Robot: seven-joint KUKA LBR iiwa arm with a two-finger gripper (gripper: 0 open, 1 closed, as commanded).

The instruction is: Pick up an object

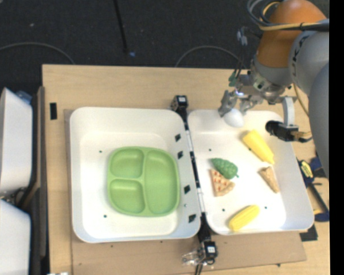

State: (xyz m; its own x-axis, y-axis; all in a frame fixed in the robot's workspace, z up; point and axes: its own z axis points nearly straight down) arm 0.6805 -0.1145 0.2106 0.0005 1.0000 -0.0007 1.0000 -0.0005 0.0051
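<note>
Wooden table carrying two shallow white bins side by side, joined by black clips along the middle seam.

Left bin: green divided plate lying flat near centre, three compartments, nothing in them.

Right bin: several toy foods, all resting on bin floor, none lifted. Green leafy piece near bin's left side, touching top edge of pizza slice just below it. Yellow corn cob near front edge, tilted, apart from the rest. Small white round object at far left corner of bin, right under the gripper. Yellow banana-like piece in upper middle, angled down to the right. Tan wedge, maybe bread or another slice, toward right side, apart from banana piece.

Gripper hanging over far corner of right bin, just above the white round object, touching or nearly so, cannot tell which. State of fingers: cannot tell, too blurred and partly hidden by the wrist. Grey arm with orange band reaching in from upper right.
</note>
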